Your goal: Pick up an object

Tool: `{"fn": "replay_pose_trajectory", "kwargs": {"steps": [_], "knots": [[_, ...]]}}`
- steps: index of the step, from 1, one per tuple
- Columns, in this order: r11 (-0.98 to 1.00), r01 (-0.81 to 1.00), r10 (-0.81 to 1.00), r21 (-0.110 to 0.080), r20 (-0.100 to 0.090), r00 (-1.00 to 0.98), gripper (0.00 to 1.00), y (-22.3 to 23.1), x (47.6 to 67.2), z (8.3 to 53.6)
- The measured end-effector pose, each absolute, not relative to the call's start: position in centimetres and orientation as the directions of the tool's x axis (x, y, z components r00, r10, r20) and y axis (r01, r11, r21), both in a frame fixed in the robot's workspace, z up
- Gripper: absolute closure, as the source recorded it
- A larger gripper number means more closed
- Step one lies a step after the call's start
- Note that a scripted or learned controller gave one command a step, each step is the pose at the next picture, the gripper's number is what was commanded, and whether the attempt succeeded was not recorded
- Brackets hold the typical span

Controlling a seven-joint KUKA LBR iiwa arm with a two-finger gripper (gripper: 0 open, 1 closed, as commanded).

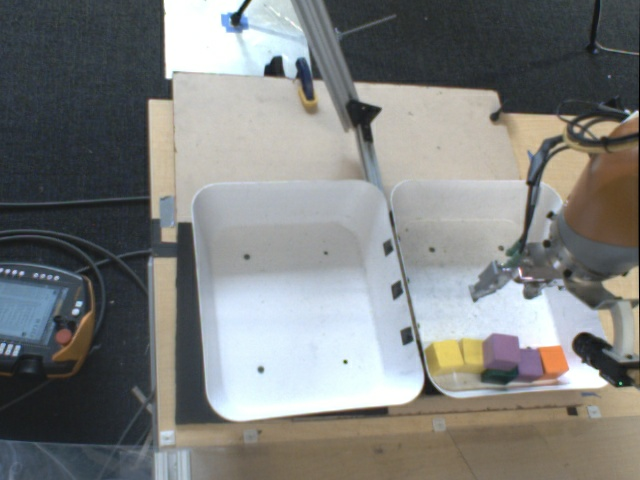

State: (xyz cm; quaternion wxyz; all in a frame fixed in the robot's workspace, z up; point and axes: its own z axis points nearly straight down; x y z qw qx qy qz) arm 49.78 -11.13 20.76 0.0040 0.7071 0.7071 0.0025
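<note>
Black-and-orange handheld control pendant (35, 320): on the dark floor, far left of the right white plastic bin (452, 230), its cable looping above it.

Left white plastic bin (290, 268): shallow, on the wooden counter (420, 118), touching the right bin along one wall.

Slanted grey metal pole (325, 43): crosses the counter above the seam between the bins.

Yellow foam blocks (455, 355): two, side by side along the right bin's near wall, at its left end.

Purple foam blocks (512, 353): just right of the yellow pair, same wall.

Dark green small block (499, 375): touching the purple blocks, against the near rim.

Orange foam block (553, 361): right end of that row.

Tool (492, 283): over the right bin's middle, above the block row and apart from it; whether its fingers are spread or pressed together cannot be told.
</note>
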Motion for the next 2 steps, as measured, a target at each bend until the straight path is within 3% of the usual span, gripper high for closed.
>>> {"fn": "replay_pose_trajectory", "kwargs": {"steps": [1,2], "knots": [[0.01,1.0,1.0,0.012,0.0,-0.01,0.0,-7.0,50.3,30.4],[0.011,1.0,1.0,-0.003,0.003,-0.011,0.0,-1.1,48.4,24.6]]}}
